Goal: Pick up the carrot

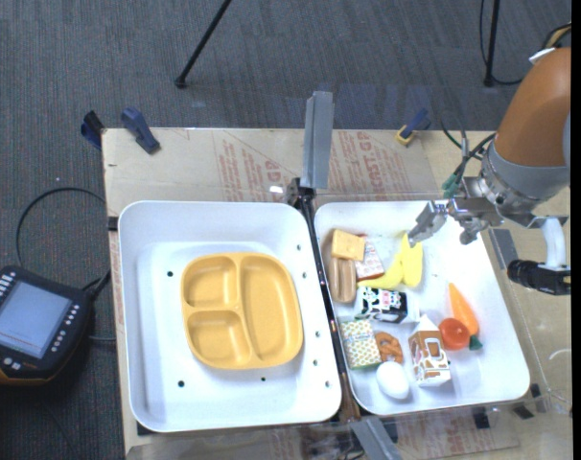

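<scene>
Your carrot (462, 307) lies in the right bin (506, 353), near its right wall, slanted, with a red tomato (453, 333) touching its lower end. The gripper (447, 220) hovers over the bin's upper part, well apart from the carrot, up and to its left. Its fingers (425, 225) are spread apart and grip nothing. Just below them you see a yellow banana (404, 267), and beside that a small milk carton (382, 303). An egg (392, 379) rests near the front wall. The left bin (142, 257) carries a yellow divided plate (241, 310).
</scene>
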### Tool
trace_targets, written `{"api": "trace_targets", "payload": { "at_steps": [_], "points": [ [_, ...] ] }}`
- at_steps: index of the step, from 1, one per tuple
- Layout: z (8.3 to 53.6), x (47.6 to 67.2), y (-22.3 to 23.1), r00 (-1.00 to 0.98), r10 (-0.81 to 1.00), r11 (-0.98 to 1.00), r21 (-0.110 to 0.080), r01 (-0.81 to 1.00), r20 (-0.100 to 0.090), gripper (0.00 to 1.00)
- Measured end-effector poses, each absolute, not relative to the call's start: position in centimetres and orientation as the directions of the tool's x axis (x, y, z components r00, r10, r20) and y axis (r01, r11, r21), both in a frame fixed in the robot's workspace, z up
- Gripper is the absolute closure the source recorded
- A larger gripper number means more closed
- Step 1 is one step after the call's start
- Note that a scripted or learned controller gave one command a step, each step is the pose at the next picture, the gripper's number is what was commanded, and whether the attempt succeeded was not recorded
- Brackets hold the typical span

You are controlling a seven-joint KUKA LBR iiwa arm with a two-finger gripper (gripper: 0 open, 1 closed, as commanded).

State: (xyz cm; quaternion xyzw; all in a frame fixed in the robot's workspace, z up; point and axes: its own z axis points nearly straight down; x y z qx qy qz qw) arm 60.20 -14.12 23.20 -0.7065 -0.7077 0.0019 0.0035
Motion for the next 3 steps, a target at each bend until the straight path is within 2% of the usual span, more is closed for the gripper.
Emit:
{"api": "trace_targets", "payload": {
  "at_steps": [1, 2, 3],
  "points": [
    [22.9, 63.2, -14.6, -0.112, 0.994, 0.112, -0.006, 0.994, 0.001, 0.00],
    [18.7, 59.8, -20.8, -0.078, 0.997, 0.078, -0.009, 0.997, 0.003, 0.00],
    [8.6, 57.0, -20.5, 0.130, 0.991, -0.130, -0.016, 0.991, 0.010, 0.00]
  ]
}}
